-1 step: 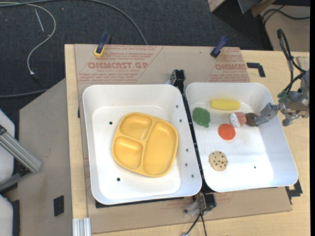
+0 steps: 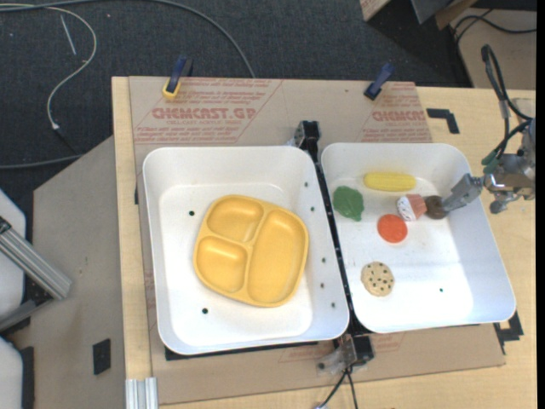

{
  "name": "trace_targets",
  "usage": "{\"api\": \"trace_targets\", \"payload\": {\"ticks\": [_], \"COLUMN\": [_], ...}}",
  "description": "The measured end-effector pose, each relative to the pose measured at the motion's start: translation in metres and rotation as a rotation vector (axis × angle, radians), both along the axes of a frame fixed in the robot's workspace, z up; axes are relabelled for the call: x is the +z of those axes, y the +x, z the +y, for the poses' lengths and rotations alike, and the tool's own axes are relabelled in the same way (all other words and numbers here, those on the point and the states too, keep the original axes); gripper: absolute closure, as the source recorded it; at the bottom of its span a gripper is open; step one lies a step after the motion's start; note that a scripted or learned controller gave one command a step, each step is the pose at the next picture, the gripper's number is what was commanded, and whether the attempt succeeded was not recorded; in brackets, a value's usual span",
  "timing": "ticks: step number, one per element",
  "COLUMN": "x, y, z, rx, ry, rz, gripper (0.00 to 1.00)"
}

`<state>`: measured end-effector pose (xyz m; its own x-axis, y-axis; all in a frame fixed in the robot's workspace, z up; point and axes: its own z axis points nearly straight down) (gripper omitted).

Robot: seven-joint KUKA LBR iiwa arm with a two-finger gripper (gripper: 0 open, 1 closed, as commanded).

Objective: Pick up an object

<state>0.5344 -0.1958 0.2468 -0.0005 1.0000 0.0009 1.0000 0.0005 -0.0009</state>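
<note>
Camera view is showing my gripper [image 2: 438,206] reaching into the right bin [image 2: 477,296], the cupcake [image 2: 412,207] just left of it; finger state I cannot tell.

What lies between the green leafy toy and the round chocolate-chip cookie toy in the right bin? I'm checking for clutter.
In the camera view, bare white bin floor runs from the green leafy toy to the chocolate-chip cookie toy; the round orange-red disc sits just right of that line.

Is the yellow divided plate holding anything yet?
Empty. The yellow plate in the left bin shows three bare compartments.
</note>
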Motion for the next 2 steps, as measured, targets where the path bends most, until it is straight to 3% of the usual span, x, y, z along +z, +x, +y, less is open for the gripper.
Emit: {"api": "trace_targets", "payload": {"ticks": [2], "x": [-0.101], "y": [-0.009], "z": [0.012], "rx": [0.000], "ry": [0.002], "rz": [0.004], "gripper": [0.00]}}
